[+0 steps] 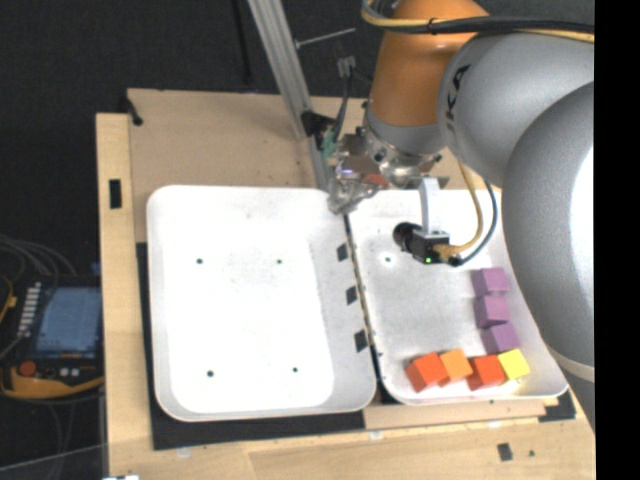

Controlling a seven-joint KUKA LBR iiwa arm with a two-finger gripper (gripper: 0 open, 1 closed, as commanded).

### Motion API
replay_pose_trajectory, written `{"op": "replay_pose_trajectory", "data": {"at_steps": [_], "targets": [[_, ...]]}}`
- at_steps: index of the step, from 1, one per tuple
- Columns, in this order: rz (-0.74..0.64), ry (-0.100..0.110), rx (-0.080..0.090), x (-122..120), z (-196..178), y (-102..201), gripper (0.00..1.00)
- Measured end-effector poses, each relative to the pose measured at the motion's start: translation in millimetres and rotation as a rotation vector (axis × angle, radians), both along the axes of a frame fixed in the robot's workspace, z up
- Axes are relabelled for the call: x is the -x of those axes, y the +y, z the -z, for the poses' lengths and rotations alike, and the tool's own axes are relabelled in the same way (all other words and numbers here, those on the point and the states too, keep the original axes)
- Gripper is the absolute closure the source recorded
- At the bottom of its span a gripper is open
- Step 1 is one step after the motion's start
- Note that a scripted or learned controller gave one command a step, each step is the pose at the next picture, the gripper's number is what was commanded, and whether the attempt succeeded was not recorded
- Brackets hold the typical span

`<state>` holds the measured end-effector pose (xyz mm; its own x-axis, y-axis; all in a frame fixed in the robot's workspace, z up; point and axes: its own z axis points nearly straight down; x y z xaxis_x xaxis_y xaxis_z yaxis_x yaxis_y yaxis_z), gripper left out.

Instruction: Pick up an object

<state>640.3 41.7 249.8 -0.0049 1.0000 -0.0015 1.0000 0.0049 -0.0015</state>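
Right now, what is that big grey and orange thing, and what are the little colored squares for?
That is a robot arm, filmed by a camera looking down from above. At its tip is a gripper for picking things up, sitting near the top where two white bins meet. The left bin shows bare white floor. The right bin has small blocks along its edge: purple blocks, orange blocks, a red block and a yellow block. I see no block in the gripper.

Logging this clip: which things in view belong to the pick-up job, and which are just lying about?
Job:
- purple blocks, orange blocks, red block, yellow block, all in the right bin
- gripper

Lying about:
- left bin
- handheld pendant, off the bench's left side
- slanted metal rail
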Motion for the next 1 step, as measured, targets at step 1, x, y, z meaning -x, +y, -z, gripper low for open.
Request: {"op": "replay_pose_trajectory", "data": {"at_steps": [1], "targets": [[-0.001,0.002,-0.001,0.4,13.0,53.4,1.00]]}}
